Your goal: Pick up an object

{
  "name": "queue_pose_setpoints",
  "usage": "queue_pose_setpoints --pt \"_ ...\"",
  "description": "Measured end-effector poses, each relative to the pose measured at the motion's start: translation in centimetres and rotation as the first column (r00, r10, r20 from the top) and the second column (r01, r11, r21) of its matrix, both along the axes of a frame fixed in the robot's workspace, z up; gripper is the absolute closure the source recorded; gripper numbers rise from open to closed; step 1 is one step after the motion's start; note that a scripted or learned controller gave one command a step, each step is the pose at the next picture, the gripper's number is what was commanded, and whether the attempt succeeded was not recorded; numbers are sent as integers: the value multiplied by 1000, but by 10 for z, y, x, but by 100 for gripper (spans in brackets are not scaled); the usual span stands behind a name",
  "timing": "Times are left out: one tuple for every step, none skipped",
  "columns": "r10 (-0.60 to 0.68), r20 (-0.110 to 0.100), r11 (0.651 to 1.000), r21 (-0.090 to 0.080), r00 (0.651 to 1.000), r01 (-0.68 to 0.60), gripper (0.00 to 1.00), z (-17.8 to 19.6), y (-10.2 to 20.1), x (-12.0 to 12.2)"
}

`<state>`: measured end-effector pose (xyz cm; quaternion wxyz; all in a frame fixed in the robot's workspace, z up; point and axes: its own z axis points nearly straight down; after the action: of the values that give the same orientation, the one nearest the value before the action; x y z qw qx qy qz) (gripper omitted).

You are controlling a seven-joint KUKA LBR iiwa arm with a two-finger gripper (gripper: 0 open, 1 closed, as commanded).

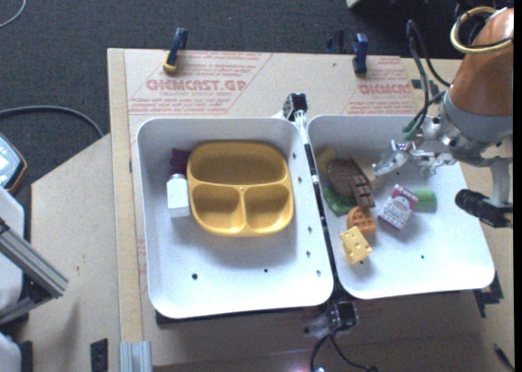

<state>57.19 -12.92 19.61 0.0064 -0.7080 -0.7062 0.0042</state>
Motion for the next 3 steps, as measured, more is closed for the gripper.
queue_pose_setpoints --pt "3 13 1000 -2 1000 -2 0 7 0 3" --pt "2 7 1000 -1 1000 -2 0 -51 3 -7" --pt "3 19 1000 -4 1000 -3 0 -100 4 -4"
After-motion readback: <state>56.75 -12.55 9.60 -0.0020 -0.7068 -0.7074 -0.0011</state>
